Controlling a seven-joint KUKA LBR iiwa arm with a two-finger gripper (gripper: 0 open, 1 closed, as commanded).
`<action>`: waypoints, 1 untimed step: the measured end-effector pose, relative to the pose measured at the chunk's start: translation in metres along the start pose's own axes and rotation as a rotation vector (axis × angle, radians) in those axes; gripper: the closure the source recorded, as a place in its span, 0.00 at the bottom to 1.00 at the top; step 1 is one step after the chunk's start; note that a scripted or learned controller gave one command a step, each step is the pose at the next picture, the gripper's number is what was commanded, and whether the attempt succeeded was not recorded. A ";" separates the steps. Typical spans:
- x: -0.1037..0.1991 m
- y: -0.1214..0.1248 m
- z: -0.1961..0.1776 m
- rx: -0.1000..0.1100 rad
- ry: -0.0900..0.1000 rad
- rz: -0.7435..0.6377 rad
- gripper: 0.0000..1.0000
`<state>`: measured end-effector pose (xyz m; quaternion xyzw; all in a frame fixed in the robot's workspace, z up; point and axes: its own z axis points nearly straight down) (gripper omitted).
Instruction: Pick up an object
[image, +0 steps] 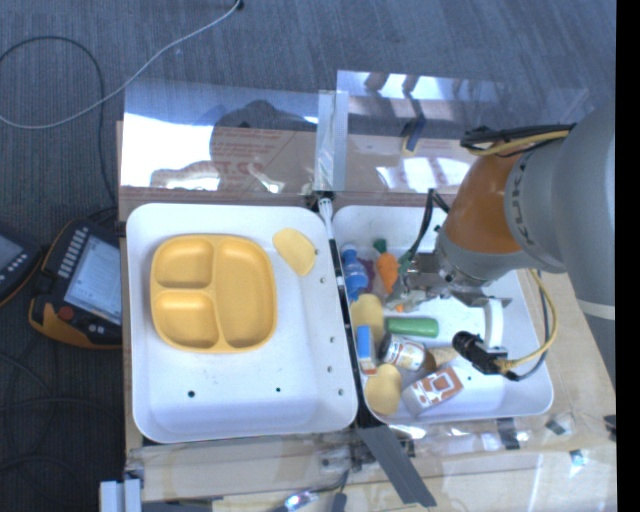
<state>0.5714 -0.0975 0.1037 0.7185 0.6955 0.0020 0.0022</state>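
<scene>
The right bin holds a pile of small objects. Along its left wall lie a blue bottle, an orange carrot-like piece and a pale yellow piece. In the middle lie a green cylinder and a metal can. Toward the front sit a yellow rounded piece and a red and white carton. My gripper hangs low over the bin's middle, just above the green cylinder and right of the carrot. The wrist hides its tip.
The left bin bears a yellow divided plate and a small yellow flat piece at its back right. A black cable with a plug trails from the wrist over the right bin. Behind both bins stands a clear wall.
</scene>
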 end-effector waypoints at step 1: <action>0.055 0.028 -0.119 0.008 -0.002 0.039 1.00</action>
